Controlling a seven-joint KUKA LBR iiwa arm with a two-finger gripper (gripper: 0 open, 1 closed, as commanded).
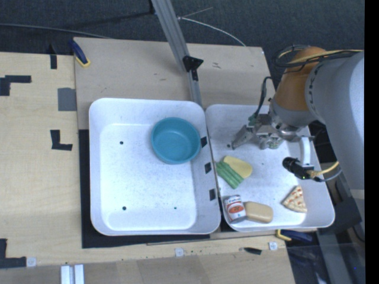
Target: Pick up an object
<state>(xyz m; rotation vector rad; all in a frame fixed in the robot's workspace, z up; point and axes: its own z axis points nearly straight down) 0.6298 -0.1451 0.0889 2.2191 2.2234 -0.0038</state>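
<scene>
- Nearest lie a small can (234, 207) and a tan block (259, 212), in the right bin (320, 218).
- My tool (241, 137) hangs open, gripping nothing, just beyond the corn (234, 169), poised to descend.

The 2 bins, left (112, 218) and right (320, 220), look like smooth speckled white plastic. The blue bowl (175, 139) seems matt plastic. The tabletop (35, 182) is pale wood, and the pole (172, 28) brushed metal.

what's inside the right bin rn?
Right bin holds a corn cob, small can, tan bread-like piece and pizza slice. The tool and wrist hang over its upper part, covering the floor beneath.
</scene>
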